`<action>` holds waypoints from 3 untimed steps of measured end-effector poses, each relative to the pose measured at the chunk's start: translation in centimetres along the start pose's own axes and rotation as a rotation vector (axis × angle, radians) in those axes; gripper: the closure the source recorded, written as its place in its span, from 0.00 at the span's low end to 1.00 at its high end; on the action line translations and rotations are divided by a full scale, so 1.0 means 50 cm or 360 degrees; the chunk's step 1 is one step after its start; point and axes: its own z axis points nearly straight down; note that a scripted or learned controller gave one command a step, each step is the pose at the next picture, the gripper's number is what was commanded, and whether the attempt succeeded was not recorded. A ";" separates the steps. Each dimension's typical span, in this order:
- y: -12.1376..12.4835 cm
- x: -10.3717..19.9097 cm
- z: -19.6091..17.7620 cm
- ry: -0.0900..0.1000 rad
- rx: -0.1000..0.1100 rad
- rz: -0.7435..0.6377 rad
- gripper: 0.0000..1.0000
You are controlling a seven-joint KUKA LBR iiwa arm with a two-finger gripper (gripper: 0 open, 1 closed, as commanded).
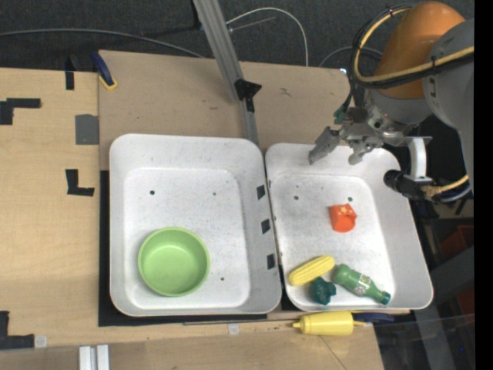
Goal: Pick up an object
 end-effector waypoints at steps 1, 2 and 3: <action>0.000 0.000 0.000 0.0000 0.0000 0.0000 0.00; -0.017 0.015 0.111 -0.0001 0.0008 0.0002 0.00; -0.029 0.032 0.210 -0.0001 0.0010 0.0002 0.00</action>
